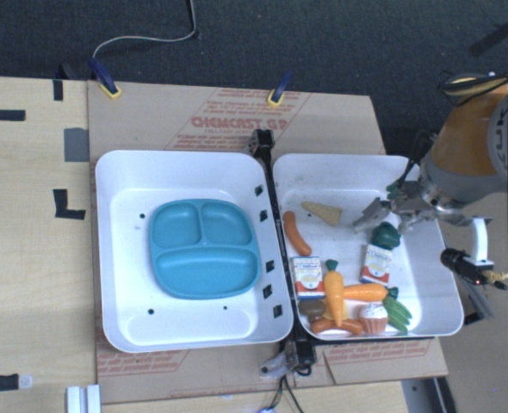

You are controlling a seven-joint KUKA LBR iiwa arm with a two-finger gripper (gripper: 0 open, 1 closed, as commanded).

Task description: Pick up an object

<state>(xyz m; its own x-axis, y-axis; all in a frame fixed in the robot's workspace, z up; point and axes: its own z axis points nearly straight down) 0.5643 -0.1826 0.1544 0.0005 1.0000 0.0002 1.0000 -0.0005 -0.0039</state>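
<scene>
The gripper [390,215], jaws apart, hovers over the green toy [386,234]: approach stage; next, descend and close.

The arm [469,157] is grey with 1 broad orange band above the wrist. Its gripper [383,214] has 2 thin metallic fingers.

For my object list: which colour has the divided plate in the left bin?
Light blue. The divided plate shows best in the camera view from above.

Toy foods — sausage [297,233], carrots [333,291], cartons [377,263], wedge [323,212] — lie scattered in the right bin [435,304].
</scene>
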